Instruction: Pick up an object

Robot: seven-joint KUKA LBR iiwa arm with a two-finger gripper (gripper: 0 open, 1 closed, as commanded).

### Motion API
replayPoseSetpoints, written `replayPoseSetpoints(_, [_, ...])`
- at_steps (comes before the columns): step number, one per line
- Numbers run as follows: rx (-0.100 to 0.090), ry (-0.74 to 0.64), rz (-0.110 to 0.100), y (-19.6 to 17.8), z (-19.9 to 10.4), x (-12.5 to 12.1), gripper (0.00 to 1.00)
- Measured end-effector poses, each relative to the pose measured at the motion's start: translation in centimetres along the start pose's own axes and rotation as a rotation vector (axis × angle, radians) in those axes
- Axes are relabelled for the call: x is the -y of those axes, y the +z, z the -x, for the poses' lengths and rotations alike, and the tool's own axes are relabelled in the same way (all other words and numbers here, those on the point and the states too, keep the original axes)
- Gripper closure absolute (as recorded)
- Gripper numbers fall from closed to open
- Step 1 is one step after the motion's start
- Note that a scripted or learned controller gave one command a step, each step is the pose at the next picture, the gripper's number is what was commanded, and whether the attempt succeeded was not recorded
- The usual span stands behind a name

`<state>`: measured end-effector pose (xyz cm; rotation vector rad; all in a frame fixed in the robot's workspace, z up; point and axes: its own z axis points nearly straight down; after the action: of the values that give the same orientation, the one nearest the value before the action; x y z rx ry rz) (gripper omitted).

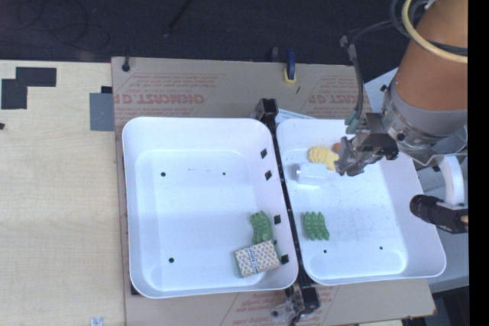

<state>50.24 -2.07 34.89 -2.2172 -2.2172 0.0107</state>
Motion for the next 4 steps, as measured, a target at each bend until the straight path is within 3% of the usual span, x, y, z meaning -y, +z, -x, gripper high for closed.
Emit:
replayPoseSetpoints(1, [0.0,0.007,-0.001,5.3,6.1,2.8,1.0])
replayPoseSetpoints(2, [-0.001,-0.007,0.015,-0.9,0.2,-3.9,1.0])
replayPoseSetpoints(3, [0.0,-0.002,0.004,-1.5,0.6,-3.6,1.0])
replayPoseSetpoints(4, [-0.001,0.005,-0.003,4.6,3.4,3.0,1.0])
